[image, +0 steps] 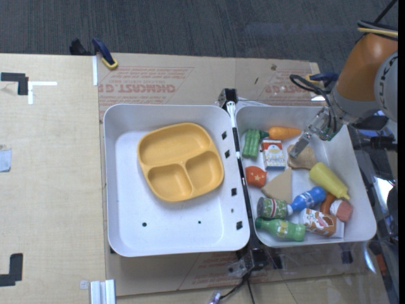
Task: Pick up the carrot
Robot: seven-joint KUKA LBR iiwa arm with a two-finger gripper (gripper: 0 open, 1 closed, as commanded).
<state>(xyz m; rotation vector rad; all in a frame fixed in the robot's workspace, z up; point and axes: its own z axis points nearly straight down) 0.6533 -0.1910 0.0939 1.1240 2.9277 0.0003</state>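
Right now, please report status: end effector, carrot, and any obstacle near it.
End effector low in right bin, over tan wedge. Carrot lies free at bin's far side, not grasped. Small red-and-white carton and green item close beside it.

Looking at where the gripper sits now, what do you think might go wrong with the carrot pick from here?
1. The carrot lies close to the right bin's far wall, beside the small carton and green vegetable, so a descent may clip a neighbour or the wall.
2. The gripper hovers right of the carrot, nearer the tan wedge; closing here would likely miss.
3. The carrot looks thin and tapered, so it could slip.
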